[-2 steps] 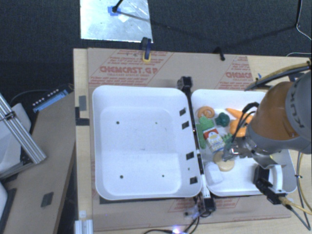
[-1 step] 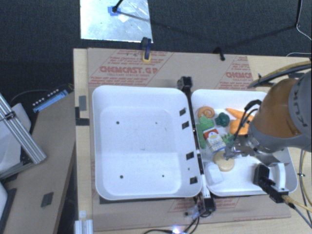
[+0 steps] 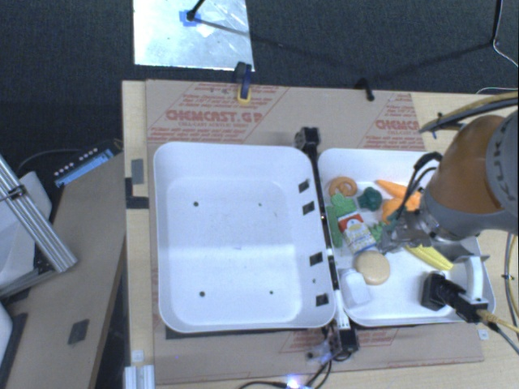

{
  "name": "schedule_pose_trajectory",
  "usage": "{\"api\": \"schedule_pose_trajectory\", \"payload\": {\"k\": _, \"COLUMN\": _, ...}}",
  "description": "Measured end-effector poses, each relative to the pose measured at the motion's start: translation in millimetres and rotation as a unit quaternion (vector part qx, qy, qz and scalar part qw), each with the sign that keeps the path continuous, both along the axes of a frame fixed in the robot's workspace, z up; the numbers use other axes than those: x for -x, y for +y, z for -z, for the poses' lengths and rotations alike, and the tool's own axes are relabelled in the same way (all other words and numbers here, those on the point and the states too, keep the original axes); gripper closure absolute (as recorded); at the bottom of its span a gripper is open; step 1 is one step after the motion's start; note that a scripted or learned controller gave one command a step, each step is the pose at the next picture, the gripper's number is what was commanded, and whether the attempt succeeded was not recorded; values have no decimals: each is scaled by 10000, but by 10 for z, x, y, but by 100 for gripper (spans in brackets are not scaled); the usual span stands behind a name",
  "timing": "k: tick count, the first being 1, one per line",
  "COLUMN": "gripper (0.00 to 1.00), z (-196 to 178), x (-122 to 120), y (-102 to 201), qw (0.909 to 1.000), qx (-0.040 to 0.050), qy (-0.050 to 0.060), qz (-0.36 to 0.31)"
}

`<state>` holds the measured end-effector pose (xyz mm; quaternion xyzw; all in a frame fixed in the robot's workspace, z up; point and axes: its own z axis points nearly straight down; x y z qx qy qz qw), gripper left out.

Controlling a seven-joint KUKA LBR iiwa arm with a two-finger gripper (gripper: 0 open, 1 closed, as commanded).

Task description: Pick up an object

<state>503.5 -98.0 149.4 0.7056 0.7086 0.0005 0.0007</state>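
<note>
Two white bins side by side on bench: left bin (image 3: 235, 217), right bin (image 3: 397, 300). All loose objects lie in right bin, mostly in left half. Gripper (image 3: 396, 235) low over middle of right bin, among objects; open or closed: cannot tell. Red-and-white packet (image 3: 353, 227) just left of gripper. Tan round piece (image 3: 374, 268) nearer front, pale translucent item (image 3: 354, 286) beside it at front left. Toward far wall: tan spiral pastry (image 3: 343, 187), green piece (image 3: 371, 198), orange carrot (image 3: 391, 188). Yellow piece (image 3: 428, 257) just right of gripper, below arm (image 3: 470, 177).
</note>
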Motion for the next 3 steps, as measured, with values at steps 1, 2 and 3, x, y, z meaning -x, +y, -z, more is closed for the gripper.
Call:
{"api": "schedule_pose_trajectory", "payload": {"k": 1, "gripper": 100, "z": 278, "x": 158, "y": 141, "qw": 10000, "qx": -9, "qy": 17, "qz": 9}}
{"api": "schedule_pose_trajectory", "payload": {"k": 2, "gripper": 100, "z": 163, "x": 143, "y": 133, "qw": 10000, "qx": -1, "qy": -5, "qz": -3}}
{"api": "schedule_pose_trajectory", "payload": {"k": 3, "gripper": 100, "z": 149, "x": -1, "y": -109, "qw": 10000, "qx": 4, "qy": -7, "qz": 19}}
